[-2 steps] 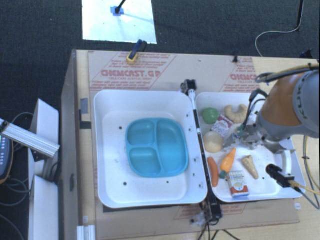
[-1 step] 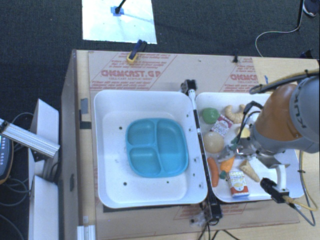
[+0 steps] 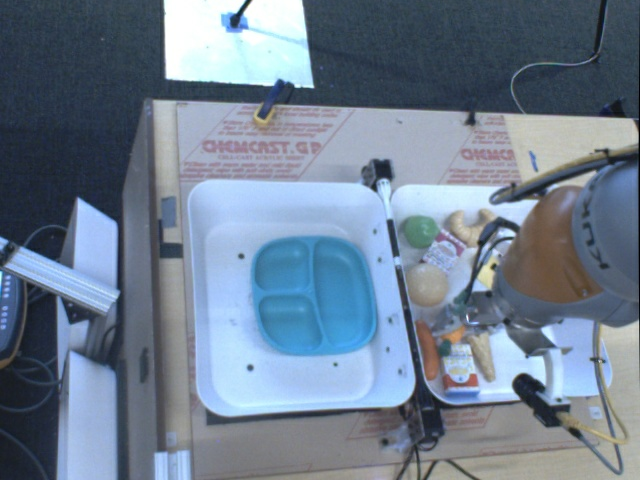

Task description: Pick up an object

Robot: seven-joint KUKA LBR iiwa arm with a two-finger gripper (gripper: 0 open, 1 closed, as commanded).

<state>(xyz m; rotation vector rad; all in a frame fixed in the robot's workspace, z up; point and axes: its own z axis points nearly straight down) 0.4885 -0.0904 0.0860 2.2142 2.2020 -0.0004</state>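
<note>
Arm's gripper [image 3: 468, 320] hangs low in the right bin [image 3: 590, 363]; grip state cannot be told. At its ten o'clock lies a pale ball [image 3: 427, 285], likely light, smooth; grasp across its middle.

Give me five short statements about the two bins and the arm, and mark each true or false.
1. The blue divided plate lies in the left bin. True.
2. The green ball sits on the blue plate. False: it lies in the right bin, near the far end.
3. The arm hangs over the right bin. True.
4. The carrot lies in the left bin. False: it lies in the right bin, close to the divider between the bins.
5. The small carton sits at the far end of the right bin. False: it sits at the near end, beside the carrot.
</note>
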